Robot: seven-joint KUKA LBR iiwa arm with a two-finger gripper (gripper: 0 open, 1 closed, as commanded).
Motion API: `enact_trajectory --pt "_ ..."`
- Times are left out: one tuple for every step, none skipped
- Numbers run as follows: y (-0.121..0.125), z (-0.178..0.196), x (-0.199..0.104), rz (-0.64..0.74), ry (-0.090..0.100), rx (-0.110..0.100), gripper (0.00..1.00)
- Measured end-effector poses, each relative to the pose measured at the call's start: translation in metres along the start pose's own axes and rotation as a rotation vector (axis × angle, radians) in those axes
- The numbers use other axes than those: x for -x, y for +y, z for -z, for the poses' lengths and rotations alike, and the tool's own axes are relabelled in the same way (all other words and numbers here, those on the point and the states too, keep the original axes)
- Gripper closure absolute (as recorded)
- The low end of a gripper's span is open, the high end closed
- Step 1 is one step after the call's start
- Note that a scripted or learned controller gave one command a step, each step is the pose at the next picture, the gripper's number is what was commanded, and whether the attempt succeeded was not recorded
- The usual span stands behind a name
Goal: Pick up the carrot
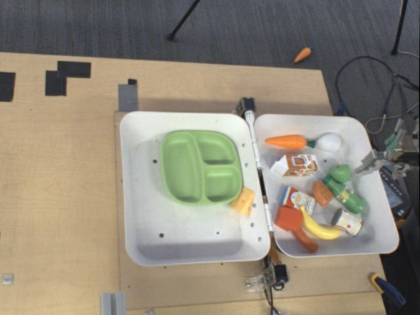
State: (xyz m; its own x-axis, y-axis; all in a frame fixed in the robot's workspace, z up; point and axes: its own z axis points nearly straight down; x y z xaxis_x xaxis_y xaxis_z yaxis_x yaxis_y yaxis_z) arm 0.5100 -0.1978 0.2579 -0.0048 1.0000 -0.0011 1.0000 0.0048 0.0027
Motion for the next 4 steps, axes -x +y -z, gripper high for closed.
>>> enact_trajectory --pt "0.002 -0.157 -0.054 0.0 -0.001 0.013 0.0" --pt "0.004 -0.146 -0.055 0.005 0.001 0.014 1.0" --pt "0.004 -0.146 -0.055 0.005 0.001 0.013 0.0" --pt "0.07 -0.166 -0.073 0.222 -0.002 0.011 0.0"
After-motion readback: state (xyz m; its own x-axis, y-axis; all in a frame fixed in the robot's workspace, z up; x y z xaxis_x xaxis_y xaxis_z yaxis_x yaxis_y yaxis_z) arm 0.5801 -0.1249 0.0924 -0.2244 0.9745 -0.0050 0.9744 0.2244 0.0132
